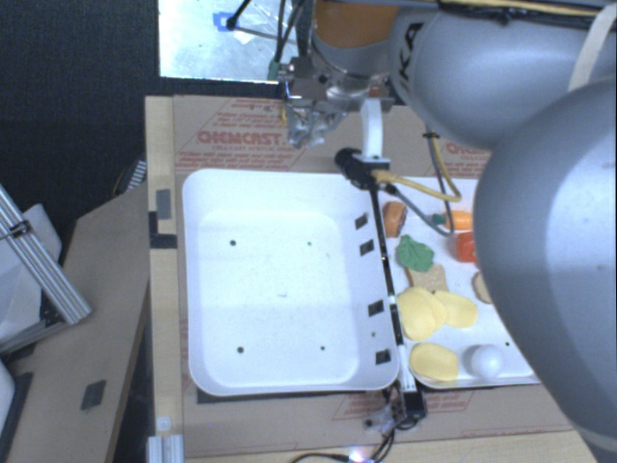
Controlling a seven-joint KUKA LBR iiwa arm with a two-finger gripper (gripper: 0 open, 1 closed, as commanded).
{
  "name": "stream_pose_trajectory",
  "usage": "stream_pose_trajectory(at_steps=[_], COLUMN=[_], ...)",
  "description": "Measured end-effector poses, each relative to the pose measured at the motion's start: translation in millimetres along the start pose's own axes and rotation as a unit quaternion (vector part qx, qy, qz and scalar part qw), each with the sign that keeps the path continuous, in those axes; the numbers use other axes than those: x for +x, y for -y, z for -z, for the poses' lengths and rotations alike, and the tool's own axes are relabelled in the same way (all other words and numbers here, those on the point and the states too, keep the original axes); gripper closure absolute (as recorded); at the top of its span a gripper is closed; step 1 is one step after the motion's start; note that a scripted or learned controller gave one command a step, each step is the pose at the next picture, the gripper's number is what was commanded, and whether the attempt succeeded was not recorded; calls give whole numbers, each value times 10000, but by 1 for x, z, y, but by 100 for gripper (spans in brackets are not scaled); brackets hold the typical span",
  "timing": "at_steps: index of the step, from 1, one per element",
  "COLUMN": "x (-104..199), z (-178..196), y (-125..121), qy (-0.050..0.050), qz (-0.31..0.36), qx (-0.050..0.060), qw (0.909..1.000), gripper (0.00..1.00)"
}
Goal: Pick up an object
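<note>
1. Camera view, arm: the grey arm [521, 114] enters from the right and covers the upper right of the frame; its orange band [362, 17] sits directly above the wrist.
2. Camera view, claw: the claw [307, 128] hangs above the far edge of the desk [241, 133], over printed brown cardboard, just beyond the far rim of the left bin [275, 283]. Whether it is open or closed cannot be told; the tip is blurred, and no object is visible in it.
3. Camera view, left bin: this white bin lies below the claw in the frame, toward the camera. Its floor shows small dark dots.
4. Camera view, right bin: the right bin [501, 372] lies to the lower right of the claw, partly hidden by the arm. A black divider strip [386, 278] runs between the two bins.
5. Camera view, objects: all lie in the right bin, well apart from the claw.
   - An orange piece [393, 217] is the nearest to the claw.
   - A green leafy piece [415, 253] lies beyond it.
   - A red-orange piece [464, 234] is at the arm's edge.
   - Pale yellow pieces [436, 313] sit lower in the frame, with a further yellow piece [434, 361] beneath them.
   - A white ball [485, 361] rests just beside that last yellow piece.
6. Camera view, cabling: a yellow cable [424, 189] runs from below the claw toward the arm.
</note>
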State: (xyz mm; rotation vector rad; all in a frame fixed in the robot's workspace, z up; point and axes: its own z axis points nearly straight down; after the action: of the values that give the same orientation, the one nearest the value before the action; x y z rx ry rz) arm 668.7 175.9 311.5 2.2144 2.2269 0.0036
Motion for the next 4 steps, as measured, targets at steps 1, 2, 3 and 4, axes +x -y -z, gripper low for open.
stream_pose_trajectory(at_steps=[1, 2, 3, 4], x=[27, 54, 57, 58], z=[-16, -14, -11, -10], y=[0, 0, -1, -1], qy=[1, 1, 4, 7], qz=[0, -5, -9, -6], qx=[10, -2, 1, 0], qw=[10000, 10000, 10000, 10000], gripper=[100, 100, 100, 100])
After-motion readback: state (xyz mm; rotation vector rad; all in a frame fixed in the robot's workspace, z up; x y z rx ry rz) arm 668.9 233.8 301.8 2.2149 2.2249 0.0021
